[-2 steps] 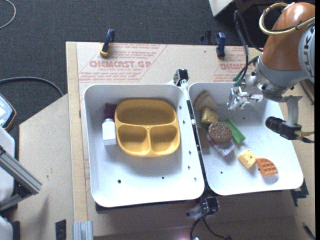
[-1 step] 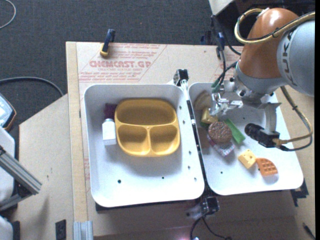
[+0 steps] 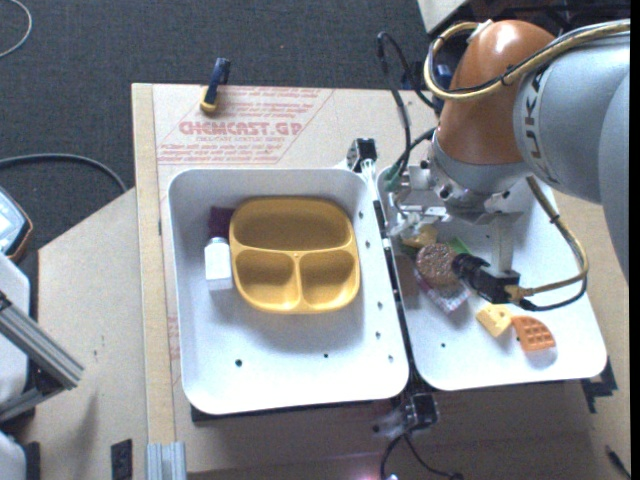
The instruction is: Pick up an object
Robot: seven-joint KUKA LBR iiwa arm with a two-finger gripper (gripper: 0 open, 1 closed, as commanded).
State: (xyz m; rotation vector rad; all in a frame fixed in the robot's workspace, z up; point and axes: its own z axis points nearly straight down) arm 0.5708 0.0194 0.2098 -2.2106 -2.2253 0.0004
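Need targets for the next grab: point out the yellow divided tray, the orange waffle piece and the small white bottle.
yellow divided tray (image 3: 293,226): camera view, floor of its large upper compartment.
orange waffle piece (image 3: 534,334): camera view, middle of its gridded top.
small white bottle (image 3: 218,265): camera view, middle of its body.

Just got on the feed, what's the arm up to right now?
The arm is reaching down into the right bin, its wrist low over a cluster of small items at that bin's left side, near a round brown cookie-like piece. A yellow wedge and an orange waffle piece lie loose nearby. The left bin holds a yellow divided tray and a small white bottle. No grasp is visible.
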